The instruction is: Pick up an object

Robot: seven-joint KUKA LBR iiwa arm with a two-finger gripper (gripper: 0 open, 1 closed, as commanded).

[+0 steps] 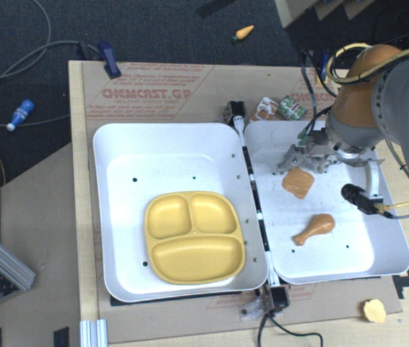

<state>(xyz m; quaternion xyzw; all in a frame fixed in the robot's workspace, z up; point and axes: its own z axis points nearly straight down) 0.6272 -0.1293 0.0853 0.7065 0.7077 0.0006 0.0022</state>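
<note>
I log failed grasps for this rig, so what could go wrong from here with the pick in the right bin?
1. The gripper sits at the upper edge of the tan food piece, not centred, so it may nudge it aside.
2. The drumstick lies close below and could be bumped.
3. The piece lies near the bin divider, and a push could jam it there.

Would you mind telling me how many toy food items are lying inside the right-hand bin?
2: a tan bread-like piece near the bin's middle, just below the gripper, and a drumstick nearer the front. The arm may hide others.
</note>
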